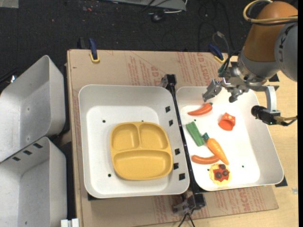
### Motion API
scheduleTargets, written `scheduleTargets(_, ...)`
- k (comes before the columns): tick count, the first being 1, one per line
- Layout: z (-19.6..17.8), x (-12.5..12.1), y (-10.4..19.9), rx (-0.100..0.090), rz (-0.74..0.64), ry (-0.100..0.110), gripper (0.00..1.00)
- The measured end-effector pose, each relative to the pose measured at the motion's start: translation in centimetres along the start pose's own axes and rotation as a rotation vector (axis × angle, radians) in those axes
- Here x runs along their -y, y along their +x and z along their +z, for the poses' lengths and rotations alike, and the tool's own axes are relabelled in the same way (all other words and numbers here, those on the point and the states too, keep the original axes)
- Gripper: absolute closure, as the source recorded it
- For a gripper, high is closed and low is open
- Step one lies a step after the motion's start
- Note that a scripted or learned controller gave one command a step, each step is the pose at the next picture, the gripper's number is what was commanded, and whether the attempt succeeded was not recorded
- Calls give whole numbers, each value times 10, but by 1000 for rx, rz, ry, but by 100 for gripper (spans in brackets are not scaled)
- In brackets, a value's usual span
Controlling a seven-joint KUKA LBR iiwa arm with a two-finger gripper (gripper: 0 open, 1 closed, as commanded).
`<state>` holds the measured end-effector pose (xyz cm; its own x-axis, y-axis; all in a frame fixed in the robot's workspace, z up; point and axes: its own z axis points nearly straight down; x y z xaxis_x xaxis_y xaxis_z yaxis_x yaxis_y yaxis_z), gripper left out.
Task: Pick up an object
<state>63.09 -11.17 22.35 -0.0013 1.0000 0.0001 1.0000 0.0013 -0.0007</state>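
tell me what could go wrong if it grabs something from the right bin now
The carrot, green piece and sausage lie touching, so a grasp there may nudge or drag a neighbor. The chili pepper sits close to the bin wall, which could block a finger. The end effector hovers above it; it may miss.
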Motion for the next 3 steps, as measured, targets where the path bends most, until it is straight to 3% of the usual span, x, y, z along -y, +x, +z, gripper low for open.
scheduleTargets(2, 125, 2, 2, 0, 2, 3, 0)
scheduleTargets(3, 131, 1, 2, 0, 2, 0, 0)
